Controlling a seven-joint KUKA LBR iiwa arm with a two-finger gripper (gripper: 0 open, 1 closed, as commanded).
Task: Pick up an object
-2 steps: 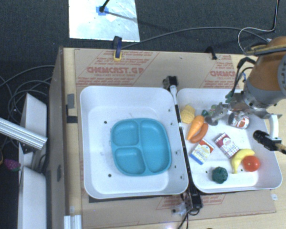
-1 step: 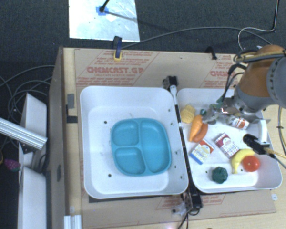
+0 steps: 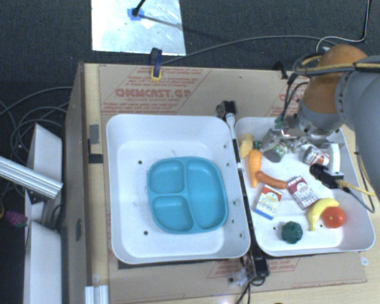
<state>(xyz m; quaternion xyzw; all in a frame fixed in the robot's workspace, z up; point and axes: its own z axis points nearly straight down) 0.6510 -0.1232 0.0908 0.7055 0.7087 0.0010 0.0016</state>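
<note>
Camera view: gripper (image 3: pixel 282 139) low in right bin (image 3: pixel 361 236), finger state unclear, blurred against clutter. Carrot (image 3: pixel 255 160) just left-below it, sausage (image 3: pixel 270 180) below; arm hides the bin's far corner.

Blue tray (image 3: pixel 187 193); orange carrot (image 3: pixel 255 161); yellow banana (image 3: pixel 319 209).

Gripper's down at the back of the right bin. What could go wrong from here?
1. The gripper sits among crowded items: the carrot and corn lie close by, so it may nudge them or catch two at once.
2. It is near the right bin back wall, so a finger could hit the rim.
3. The cable trailing over the toys could snag the banana or tomato.
</note>
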